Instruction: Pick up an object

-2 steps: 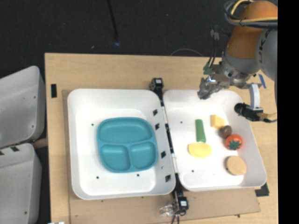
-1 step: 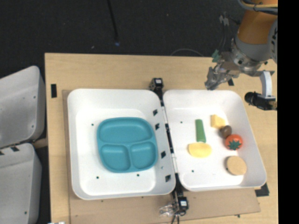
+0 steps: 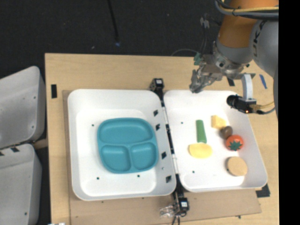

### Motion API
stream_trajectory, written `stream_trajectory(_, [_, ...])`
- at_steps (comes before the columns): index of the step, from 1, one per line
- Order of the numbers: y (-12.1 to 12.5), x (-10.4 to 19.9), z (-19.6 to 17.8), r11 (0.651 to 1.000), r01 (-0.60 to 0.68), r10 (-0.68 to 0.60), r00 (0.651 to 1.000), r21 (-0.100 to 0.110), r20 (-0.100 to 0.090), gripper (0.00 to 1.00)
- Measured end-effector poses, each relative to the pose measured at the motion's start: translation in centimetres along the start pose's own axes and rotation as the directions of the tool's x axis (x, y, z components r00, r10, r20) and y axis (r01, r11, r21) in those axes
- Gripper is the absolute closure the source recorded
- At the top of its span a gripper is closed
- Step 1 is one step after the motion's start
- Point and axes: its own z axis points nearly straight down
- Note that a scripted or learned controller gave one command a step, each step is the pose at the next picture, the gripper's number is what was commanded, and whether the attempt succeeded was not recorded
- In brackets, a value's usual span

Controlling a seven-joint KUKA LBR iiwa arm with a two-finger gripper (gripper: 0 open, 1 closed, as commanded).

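The gripper (image 3: 197,86) hangs over the right bin's (image 3: 187,179) far edge. I cannot tell how it is set. The green stick (image 3: 200,131) lies nearer the camera, pointing toward it.

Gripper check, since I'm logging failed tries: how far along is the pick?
Nothing looks done yet. The gripper hangs over the right bin's far edge with nothing between its fingers. The green stick, yellow pieces, tomato and round cookie all lie in the bin. Descent, grasp and lift remain.
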Motion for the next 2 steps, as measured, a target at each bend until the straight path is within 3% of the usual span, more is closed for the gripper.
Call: stream_trajectory(2, [-1.8,10.4,0.3,1.000,0.001,-0.001,1.000,0.001,-0.001,1.00])
